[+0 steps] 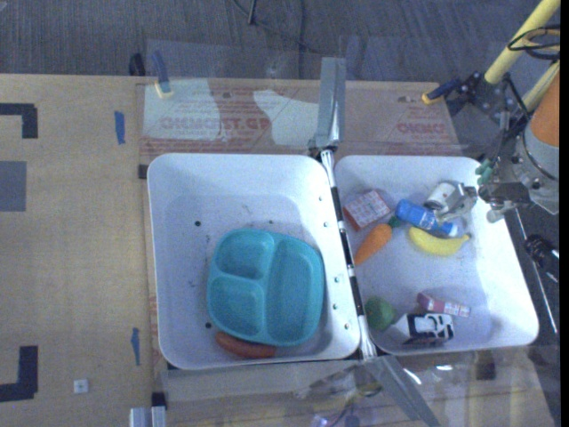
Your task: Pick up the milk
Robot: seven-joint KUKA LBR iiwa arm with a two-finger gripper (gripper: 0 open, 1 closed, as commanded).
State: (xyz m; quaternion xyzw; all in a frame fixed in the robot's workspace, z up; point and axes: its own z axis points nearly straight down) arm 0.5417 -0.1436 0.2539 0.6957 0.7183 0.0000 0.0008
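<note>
Milk — small black-white carton, lying flat, R bin.

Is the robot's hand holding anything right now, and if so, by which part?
It cannot be told. The hand is low in the right bin, right beside the blue bottle and above the banana, but no grip is visible.

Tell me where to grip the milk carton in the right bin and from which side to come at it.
Grip the milk carton across its narrower width, descending from straight above. It seems to lie flat near the right bin's front wall, with a pink packet close behind, so close across the short sides, probably clear of both.
</note>
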